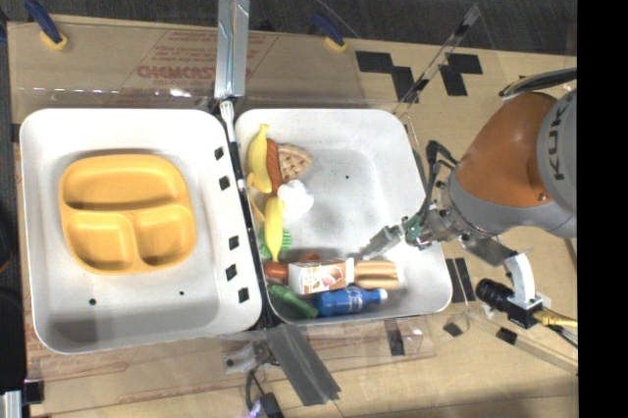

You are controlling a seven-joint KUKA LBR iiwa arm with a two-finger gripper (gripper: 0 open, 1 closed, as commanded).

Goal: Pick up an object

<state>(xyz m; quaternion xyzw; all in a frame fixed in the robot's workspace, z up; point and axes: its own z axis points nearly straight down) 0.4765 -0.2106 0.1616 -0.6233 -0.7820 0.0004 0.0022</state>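
Note:
The right bin (365,173) holds toy food along its left and front sides. A hot dog (378,273) lies at the front, beside a white and red carton (319,277) and a blue bottle (348,300). A banana (258,161), a brown waffle wedge (292,161), a white lump (294,200) and a yellow-green piece (275,228) lie by the left wall. My gripper (385,237) reaches in from the right, low over the bin's front right part, just above the hot dog. Nothing shows in its grasp.
The left bin (39,210) holds a yellow divided tray (126,210). A metal divider bar (232,43) stands between the bins at the back. The grey arm with its orange band (500,166) hangs over the right bin's right rim. Cables (510,298) lie at the front right.

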